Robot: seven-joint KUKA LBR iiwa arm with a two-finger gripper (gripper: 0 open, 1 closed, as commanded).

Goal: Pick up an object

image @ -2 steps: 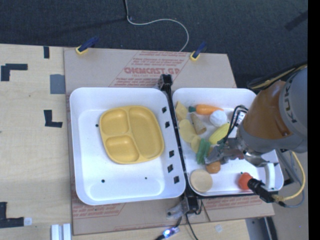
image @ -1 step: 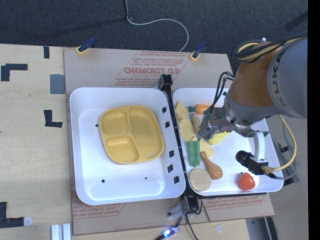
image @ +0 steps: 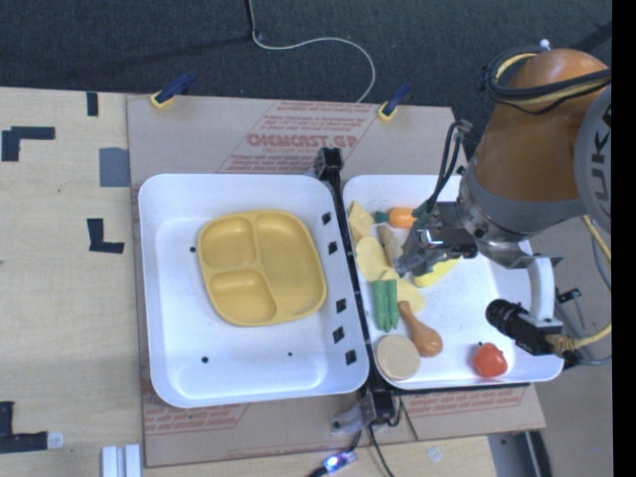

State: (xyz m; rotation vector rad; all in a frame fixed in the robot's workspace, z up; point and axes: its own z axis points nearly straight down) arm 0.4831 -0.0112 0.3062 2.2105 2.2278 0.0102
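The arm reaches over the right bin, which serves as landmark. Left of that bin sits the left bin holding a yellow divided plate. The gripper hangs over the right bin's left half, above a cluster of toy food; I cannot tell how its claw stands. A red tomato lies in the bin's near right corner.

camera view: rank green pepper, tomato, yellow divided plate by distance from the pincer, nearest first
1. green pepper: right bin, just below-left of the pincer.
2. tomato: right bin's lower right corner, farther off.
3. yellow divided plate: left bin, across the divider, farthest.
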